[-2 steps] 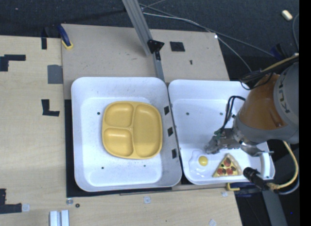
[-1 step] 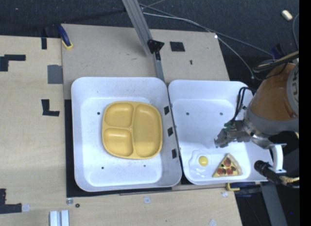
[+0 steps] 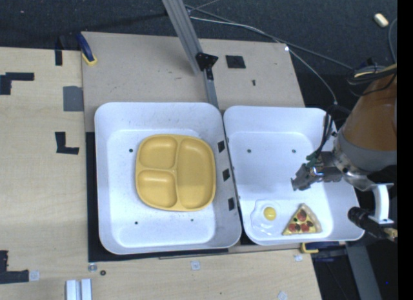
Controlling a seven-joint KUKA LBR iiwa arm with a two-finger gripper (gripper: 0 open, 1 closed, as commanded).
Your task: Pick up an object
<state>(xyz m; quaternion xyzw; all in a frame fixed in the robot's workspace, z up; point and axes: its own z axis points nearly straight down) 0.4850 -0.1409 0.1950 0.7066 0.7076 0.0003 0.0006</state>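
Note:
A pizza slice toy [image 3: 302, 220] lies at the front of the right bin [image 3: 271, 131], with a fried egg toy [image 3: 266, 214] just left of it. My gripper [image 3: 304, 180] hangs over the right side of that bin, a little behind and above the pizza slice. Nothing shows between its fingers, and from this angle I cannot tell how they stand. A yellow divided plate [image 3: 175, 171] rests in the middle of the left bin [image 3: 116, 163].
A grey metal bar [image 3: 187, 28] slants down from the top to the gap between the bins. Cables run across the dark floor behind the bench. The arm's orange band [image 3: 377, 108] sits at the right.

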